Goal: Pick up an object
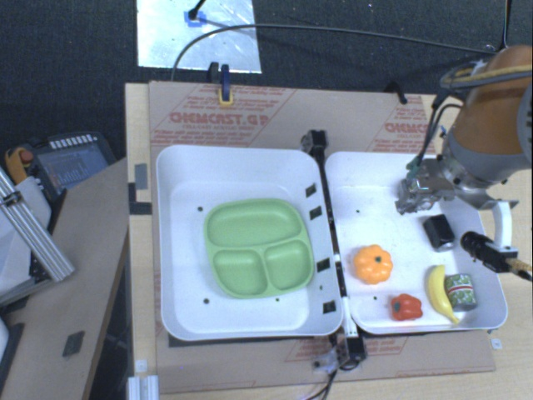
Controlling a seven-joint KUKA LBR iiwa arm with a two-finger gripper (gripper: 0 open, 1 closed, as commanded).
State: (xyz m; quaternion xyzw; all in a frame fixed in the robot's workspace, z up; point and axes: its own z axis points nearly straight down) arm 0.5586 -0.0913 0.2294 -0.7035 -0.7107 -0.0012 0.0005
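Beneath the tool (414,192) you have the tabletop (141,248), a pale board carrying a brown printed sheet and two shallow white bins of smooth moulded plastic, set side by side so the arm can reach either from its own side. Well away from the tool, across the divider, the far bin (179,248) holds a green tray (254,247), matte, rounded and split into three compartments. The near bin (375,182), the one the tool hangs over, holds the candidates for picking. Below the tool sits a ribbed orange pumpkin (373,264); further down lie a curved yellow banana (439,292), a small labelled can (460,292) touching it, and a glossy red pepper (405,307). Just beside the tool lies a small black block (438,231). Nothing sits in the tool, and you cannot tell whether it is apart or together.
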